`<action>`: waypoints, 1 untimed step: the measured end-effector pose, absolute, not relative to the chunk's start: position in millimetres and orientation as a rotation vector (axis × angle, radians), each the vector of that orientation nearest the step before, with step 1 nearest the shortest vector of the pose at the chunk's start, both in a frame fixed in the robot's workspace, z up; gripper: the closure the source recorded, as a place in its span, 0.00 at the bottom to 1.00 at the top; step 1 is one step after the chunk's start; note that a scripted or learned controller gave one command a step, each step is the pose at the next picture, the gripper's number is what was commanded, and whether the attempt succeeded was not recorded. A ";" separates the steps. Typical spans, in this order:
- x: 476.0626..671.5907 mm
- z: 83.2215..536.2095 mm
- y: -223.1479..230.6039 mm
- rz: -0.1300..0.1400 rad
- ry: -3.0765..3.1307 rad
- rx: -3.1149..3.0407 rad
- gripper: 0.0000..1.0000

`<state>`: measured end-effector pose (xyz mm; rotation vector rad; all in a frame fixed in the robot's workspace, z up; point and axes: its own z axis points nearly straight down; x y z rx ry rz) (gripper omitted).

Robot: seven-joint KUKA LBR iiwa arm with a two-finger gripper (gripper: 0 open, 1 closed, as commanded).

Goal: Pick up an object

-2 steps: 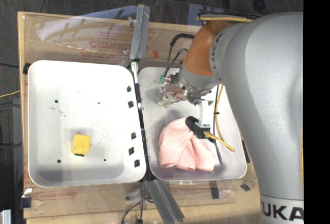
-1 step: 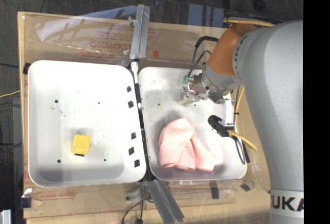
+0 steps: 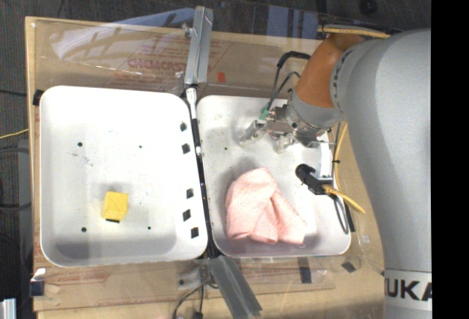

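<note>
So the pink cloth [image 3: 262,209] sits crumpled in the right bin [image 3: 220,116], near the front, long axis running roughly left-right. Yellow block [image 3: 115,205] is over in the left bin [image 3: 110,101]. Further back, the gripper [image 3: 253,130] hovers above the right bin; fingers look slightly apart, holding nothing.

You can read the white letters "UKA" on the grey arm [image 3: 399,163] at the lower right edge, cut off by the frame. Faint reddish print on the clear sheet [image 3: 146,53] behind the bins stays illegible.
</note>
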<state>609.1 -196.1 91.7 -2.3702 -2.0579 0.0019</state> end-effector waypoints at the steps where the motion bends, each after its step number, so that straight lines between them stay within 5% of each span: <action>1: 638.5 92.2 -174.0 0.002 -1.701 -2.639 0.00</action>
